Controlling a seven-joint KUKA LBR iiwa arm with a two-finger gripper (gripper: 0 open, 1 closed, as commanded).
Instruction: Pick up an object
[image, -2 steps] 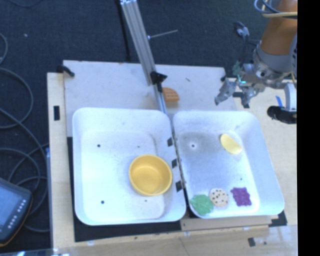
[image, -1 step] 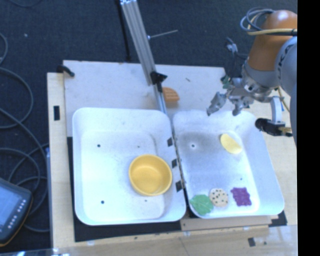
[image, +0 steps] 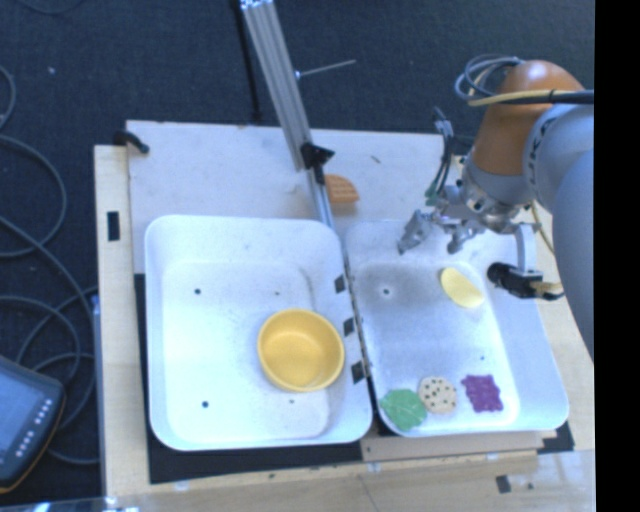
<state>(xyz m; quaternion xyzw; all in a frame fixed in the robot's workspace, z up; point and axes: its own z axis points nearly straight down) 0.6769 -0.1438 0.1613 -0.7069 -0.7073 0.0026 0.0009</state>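
The claw (image: 435, 235) hangs spread wide and holding nothing above a smooth yellow oval piece (image: 461, 287).

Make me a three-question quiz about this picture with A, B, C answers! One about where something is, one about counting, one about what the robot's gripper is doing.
1. Where is the yellow bowl?
A. left bin
B. right bin
C. on the floor

2. How many small things lie in the right bin?
A. one
B. four
C. seven

3. The gripper is
A. up above the right bin's far edge
B. inside the bowl
C. pressing on the purple piece

Answers: 1 A, the bowl sits in the left bin. 2 B, a yellow piece, green piece, cookie and purple piece. 3 A, it hangs near that edge, nothing between its fingers.
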